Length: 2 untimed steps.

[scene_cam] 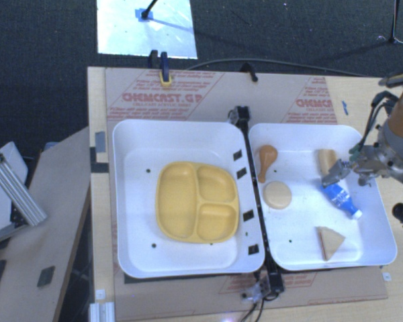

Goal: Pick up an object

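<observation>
The blue bottle (341, 200) lies on its side in the right bin (295, 260), just below and slightly left of the pincer (342, 171), its long axis running diagonally down-right. The pincer hangs over the bottle's upper end; whether it is parted or closed I cannot tell, and nothing visibly sits in it. Leftward lie a round cream disc (277, 195) and a pear-shaped piece (264, 159).

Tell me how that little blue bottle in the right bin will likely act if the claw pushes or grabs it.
The blue bottle lies on its side on the smooth bin floor, so a sideways push would probably roll it. It looks small and plastic, so likely light. Its rounded body may slip from the claw unless it is gripped squarely across.
</observation>
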Available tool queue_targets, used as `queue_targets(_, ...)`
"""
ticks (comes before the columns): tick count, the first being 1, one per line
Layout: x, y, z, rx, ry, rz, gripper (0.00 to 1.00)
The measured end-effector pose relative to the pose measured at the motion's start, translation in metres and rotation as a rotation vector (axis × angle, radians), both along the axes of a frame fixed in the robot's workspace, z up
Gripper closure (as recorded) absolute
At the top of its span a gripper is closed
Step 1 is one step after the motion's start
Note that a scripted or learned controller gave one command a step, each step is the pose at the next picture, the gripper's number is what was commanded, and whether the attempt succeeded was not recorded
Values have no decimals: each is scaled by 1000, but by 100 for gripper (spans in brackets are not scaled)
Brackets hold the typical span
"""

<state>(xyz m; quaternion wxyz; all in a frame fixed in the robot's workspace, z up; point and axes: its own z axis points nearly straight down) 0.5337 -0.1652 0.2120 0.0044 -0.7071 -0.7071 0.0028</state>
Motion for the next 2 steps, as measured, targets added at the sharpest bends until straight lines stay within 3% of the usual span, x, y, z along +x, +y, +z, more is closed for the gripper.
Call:
queue_targets(1, 3, 0, 6, -2, -11, 3, 0)
queue_targets(2, 9, 2, -54, -1, -7, 2, 0)
